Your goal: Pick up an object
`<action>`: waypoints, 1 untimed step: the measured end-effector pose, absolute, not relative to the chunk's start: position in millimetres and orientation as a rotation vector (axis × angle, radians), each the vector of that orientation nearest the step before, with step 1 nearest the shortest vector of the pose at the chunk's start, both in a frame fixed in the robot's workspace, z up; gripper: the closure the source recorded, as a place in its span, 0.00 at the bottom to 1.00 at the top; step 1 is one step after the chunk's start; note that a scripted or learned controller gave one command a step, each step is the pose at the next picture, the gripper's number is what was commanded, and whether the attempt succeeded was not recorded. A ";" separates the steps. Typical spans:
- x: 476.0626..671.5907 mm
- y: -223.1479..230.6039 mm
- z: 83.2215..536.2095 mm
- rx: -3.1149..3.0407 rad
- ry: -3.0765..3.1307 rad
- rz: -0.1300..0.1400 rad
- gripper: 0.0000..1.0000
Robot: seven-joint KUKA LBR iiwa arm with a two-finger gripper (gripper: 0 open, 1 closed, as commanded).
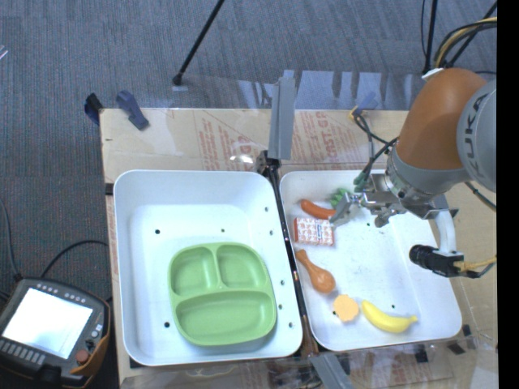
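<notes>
Hiding part of green item, hand fingers unclear

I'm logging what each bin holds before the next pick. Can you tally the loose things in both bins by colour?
Green: 2, the divided plate in the left bin and a small green item by the gripper
Orange: 3, the sausage-shaped piece, the drumstick-shaped piece, the small wedge
Yellow: 1, the banana
Red and white: 1, the packet
Total: 7
</notes>
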State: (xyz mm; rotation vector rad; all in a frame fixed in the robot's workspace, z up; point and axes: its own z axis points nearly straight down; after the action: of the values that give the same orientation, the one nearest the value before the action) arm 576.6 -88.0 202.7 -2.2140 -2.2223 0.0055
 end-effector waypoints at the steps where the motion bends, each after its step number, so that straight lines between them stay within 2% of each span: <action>1: 604.8 -92.9 93.9 -2.444 -1.979 -0.009 0.00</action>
State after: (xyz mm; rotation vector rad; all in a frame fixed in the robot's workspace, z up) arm 604.8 -92.9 93.9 -2.4437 -1.9786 -0.0091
